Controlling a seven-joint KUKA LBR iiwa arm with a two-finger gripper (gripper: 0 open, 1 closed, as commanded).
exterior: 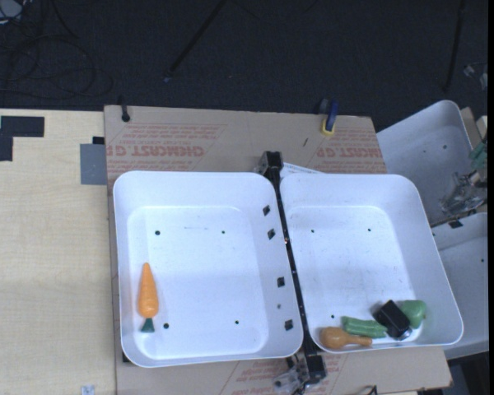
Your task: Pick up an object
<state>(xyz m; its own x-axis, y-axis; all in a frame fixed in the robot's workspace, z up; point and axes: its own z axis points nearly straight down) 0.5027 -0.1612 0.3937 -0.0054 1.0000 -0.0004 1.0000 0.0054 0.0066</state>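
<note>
An orange toy carrot [147, 290] with a small green stem lies near the front left corner of the left bin [189, 189], pointing away from the front rim. In the front right corner of the right bin [354, 192] several items are bunched together. They are a black block [393, 318], a light green rounded piece [413, 309] behind it, a dark green pod [364, 327], and an orange-tan pear-shaped piece [344, 338] against the front wall.
Both bins rest on a cardboard sheet [230, 142] on the wooden bench. Black clips [281, 282] run along the seam between the bins. A blue clamp [330, 118] holds the cardboard's far edge. A grey-white panel [432, 151] stands at the right.
</note>
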